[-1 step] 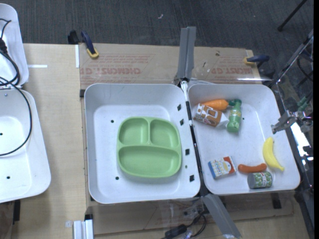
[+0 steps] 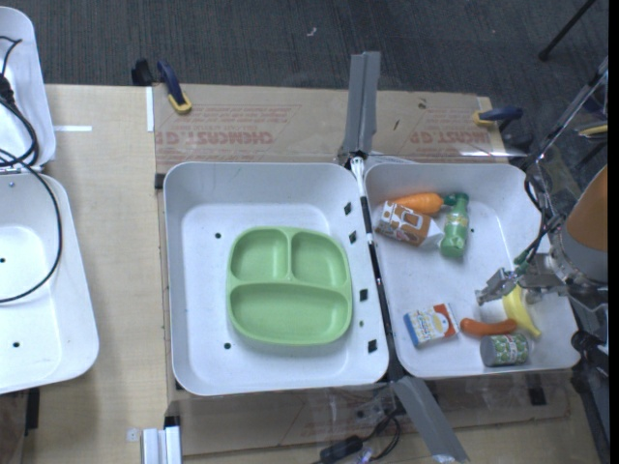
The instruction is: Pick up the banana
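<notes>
Small banana [image 2: 522, 310] – likely light, smooth, curved; best pinched across the middle – gripper [image 2: 501, 286] open just beside it

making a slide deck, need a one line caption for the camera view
KUKA arm's gripper poised at the banana in the right bin, amid other items; green divided plate in the left bin.

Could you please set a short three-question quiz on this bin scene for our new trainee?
1. True or false: the banana lies in the left bin.
2. What sits in the left bin? A) green divided plate B) green bottle C) small can
3. Name the orange item beside the can.

Key: 1 false, it lies in the right bin, at the gripper. 2 A. 3 the carrot.
</notes>
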`<state>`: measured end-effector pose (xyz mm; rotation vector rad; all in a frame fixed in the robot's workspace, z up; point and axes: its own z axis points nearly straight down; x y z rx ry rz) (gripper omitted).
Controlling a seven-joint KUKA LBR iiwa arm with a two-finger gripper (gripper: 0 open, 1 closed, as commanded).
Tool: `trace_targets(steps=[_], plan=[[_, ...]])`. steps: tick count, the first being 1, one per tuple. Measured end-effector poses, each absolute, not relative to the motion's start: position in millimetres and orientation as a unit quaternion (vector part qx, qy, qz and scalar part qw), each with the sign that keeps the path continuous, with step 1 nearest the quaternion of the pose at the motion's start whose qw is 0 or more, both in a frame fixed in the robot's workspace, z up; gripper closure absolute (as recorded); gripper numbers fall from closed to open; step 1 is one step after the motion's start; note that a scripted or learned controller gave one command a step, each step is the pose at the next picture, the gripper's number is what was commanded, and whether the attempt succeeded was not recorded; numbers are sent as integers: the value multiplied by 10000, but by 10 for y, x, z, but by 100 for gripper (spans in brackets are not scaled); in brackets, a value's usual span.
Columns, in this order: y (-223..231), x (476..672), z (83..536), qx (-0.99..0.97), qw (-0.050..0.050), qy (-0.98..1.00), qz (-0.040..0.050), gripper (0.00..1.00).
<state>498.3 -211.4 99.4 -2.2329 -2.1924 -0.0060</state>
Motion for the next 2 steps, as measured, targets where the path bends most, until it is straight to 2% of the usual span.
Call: trace_targets(steps=[1, 2], plan=[[-2150, 4972, 1045, -7156, 62, -6985, 14, 100], [-1934, 5404, 2282, -7785, 19, -6276, 29, 100]])
